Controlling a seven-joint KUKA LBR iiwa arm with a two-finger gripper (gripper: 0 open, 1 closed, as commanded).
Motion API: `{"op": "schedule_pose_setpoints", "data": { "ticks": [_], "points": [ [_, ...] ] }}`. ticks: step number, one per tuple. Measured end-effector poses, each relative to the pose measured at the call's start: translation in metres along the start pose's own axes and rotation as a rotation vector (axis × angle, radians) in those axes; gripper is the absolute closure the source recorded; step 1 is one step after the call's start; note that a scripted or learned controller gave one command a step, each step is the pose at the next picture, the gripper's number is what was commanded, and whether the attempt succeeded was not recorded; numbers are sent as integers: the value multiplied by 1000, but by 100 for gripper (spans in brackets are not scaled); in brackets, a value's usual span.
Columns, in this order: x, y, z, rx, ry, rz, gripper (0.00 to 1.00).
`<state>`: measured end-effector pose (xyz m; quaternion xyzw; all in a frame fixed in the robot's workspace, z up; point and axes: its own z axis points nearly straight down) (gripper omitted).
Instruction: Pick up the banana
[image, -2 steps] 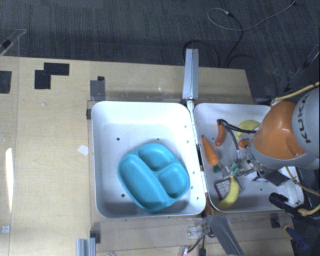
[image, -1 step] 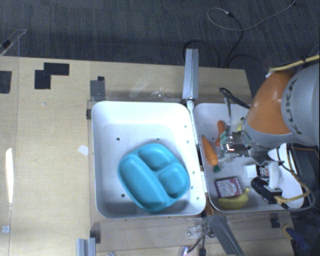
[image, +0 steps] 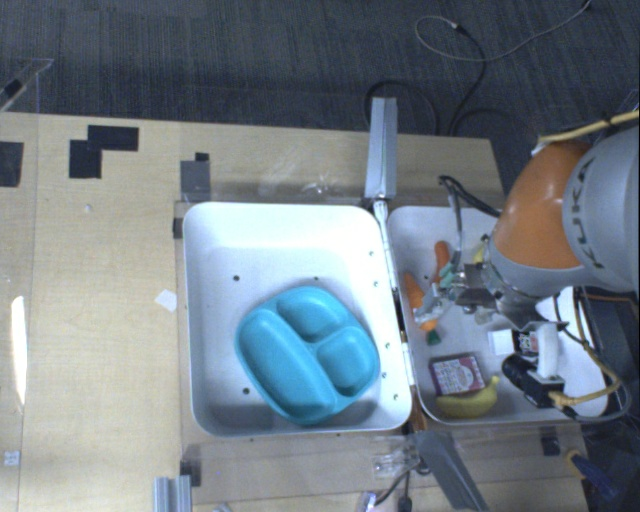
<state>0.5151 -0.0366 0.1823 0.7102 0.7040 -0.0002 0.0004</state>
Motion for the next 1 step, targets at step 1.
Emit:
{"op": "schedule_pose_setpoints", "data": {
  "ticks": [1],
  "points": [
    [-45,114,-50,-2,-1,-71,0]
  ]
}}
